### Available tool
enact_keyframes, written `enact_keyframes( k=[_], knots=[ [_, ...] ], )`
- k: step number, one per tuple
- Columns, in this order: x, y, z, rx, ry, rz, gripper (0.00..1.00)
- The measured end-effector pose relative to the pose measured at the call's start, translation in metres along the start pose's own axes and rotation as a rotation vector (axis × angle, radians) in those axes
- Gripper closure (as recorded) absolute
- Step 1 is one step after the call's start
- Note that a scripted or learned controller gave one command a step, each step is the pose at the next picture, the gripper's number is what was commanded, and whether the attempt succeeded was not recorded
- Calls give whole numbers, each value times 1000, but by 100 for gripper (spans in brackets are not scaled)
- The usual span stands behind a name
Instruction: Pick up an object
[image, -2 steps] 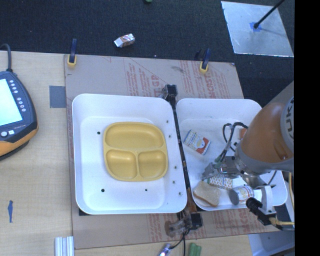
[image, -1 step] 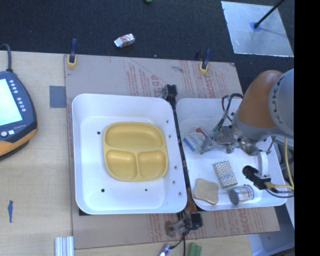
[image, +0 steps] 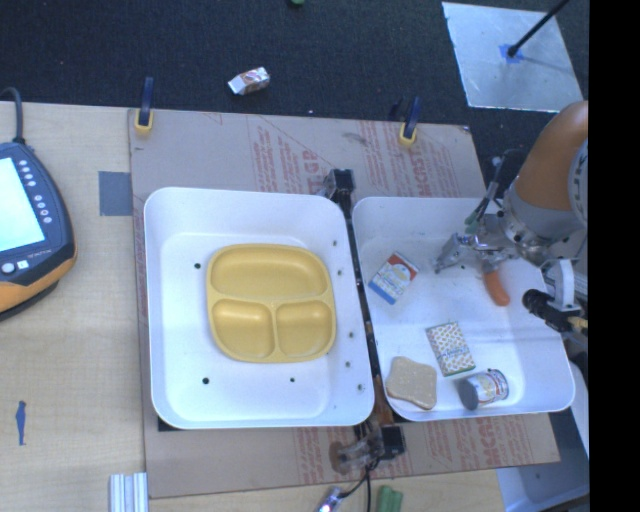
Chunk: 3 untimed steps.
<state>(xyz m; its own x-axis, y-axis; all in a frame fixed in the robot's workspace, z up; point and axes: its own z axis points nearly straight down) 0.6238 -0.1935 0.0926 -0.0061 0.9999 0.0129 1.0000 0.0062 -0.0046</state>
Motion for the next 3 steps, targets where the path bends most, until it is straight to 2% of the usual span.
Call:
enact_keyframes(
  k=[1,2,3],
  knots=[
    [-9,35,-5,0,4,-3,0],
    [-17,33,-43,-5,-13,1,0],
    [-18,20,1,0,-13,2,0]
  ],
)
